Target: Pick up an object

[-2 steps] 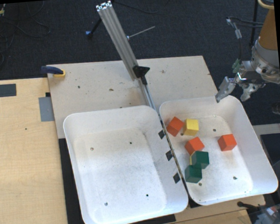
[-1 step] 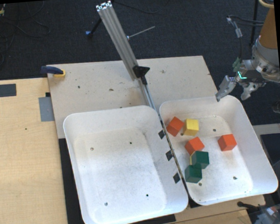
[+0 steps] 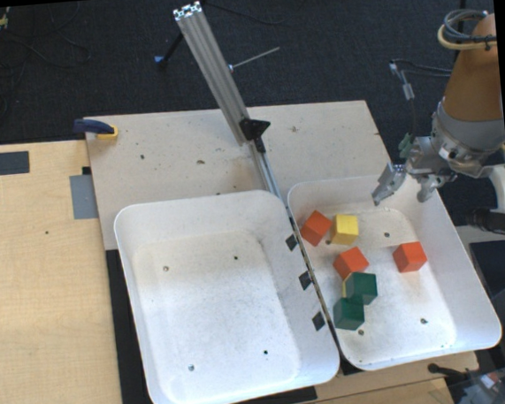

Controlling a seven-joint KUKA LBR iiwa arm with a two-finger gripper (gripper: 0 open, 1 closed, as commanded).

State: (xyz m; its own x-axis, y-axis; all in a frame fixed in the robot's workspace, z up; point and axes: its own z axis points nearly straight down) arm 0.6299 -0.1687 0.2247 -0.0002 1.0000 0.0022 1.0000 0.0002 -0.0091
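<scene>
The right bin (image 3: 476,308) holds several small blocks. An orange block (image 3: 316,228) and a yellow block (image 3: 345,228) lie side by side near its far left. Below them sit another orange block (image 3: 351,262) and two green blocks (image 3: 361,286) (image 3: 348,313). A third orange block (image 3: 409,257) lies alone toward the right. My gripper (image 3: 405,185) hangs open above the bin's far edge, with its two fingers spread and nothing between them. It is up and to the right of the yellow block, apart from every block.
The left bin (image 3: 142,252) lies beside the right one, with black clips (image 3: 305,279) along the shared edge. A slanted aluminium bar (image 3: 218,71) rises behind the bins. A blue and yellow clamp (image 3: 96,128) sits at the bench's far left corner.
</scene>
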